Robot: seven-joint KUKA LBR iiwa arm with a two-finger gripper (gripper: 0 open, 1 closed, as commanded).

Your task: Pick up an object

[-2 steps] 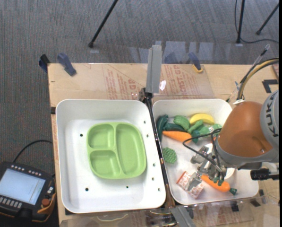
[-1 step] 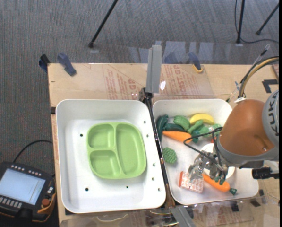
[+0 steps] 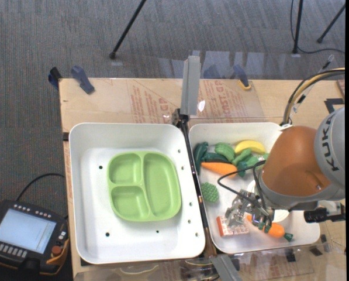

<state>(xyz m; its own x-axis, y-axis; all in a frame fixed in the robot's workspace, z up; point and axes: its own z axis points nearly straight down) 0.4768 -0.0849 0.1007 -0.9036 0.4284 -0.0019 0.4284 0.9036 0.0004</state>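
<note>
The jaws (image 3: 242,213) hang low in the right bin (image 3: 212,239), just above a small red box (image 3: 231,227) near its near wall; I cannot tell their state. A green divided plate (image 3: 144,185) lies in the left bin (image 3: 92,139).

Large black letters run down the grey arm housing (image 3: 338,151) at the right edge; "KU" can be read, and the rest is cut off by the frame. On the far part of the counter (image 3: 121,101), a clear sheet (image 3: 215,101) carries faded red printing. It appears reversed or upside down, and the letters cannot be made out for certain. The handheld control pendant (image 3: 28,236) on the floor at near left has a lit screen, but nothing on it is legible. The small orange-and-white packet (image 3: 232,227) in the right bin (image 3: 303,239) bears markings too small to read.
</note>
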